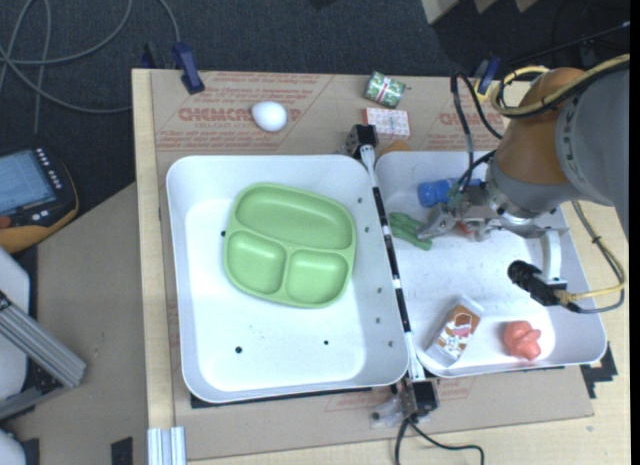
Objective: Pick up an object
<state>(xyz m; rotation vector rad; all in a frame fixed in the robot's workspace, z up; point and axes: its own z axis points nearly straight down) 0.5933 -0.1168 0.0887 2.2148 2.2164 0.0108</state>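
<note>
Two bins — gripper [447, 215] low beside green object [408, 228].

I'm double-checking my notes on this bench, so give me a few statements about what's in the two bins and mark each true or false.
1. The green divided plate lies in the left bin. True.
2. The pink toy sits in the left bin. False: it lies in the right bin, near its lower right corner.
3. A white egg rests on the cardboard outside the bins. True.
4. The small carton lies on the green plate. False: it is in the right bin.
</note>
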